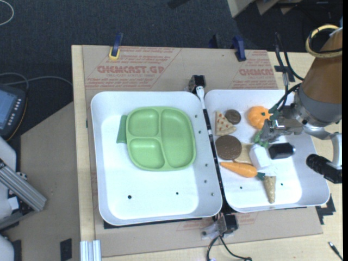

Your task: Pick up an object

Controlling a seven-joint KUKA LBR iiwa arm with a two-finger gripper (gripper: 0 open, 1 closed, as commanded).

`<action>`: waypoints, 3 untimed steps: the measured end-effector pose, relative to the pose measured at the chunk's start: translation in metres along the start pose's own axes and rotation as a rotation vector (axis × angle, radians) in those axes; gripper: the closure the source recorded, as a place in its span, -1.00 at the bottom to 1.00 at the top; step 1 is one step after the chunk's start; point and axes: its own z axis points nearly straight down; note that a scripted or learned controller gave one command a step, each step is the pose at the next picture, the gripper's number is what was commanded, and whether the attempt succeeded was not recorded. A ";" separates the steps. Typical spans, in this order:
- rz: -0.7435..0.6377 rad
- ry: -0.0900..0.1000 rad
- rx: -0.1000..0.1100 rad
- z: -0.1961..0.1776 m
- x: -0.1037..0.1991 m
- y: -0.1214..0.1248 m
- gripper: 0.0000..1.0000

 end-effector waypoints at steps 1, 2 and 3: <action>0.002 0.000 0.003 0.007 0.047 -0.011 1.00; 0.001 0.000 0.003 0.015 0.099 -0.004 1.00; 0.001 0.000 0.003 0.011 0.148 -0.019 1.00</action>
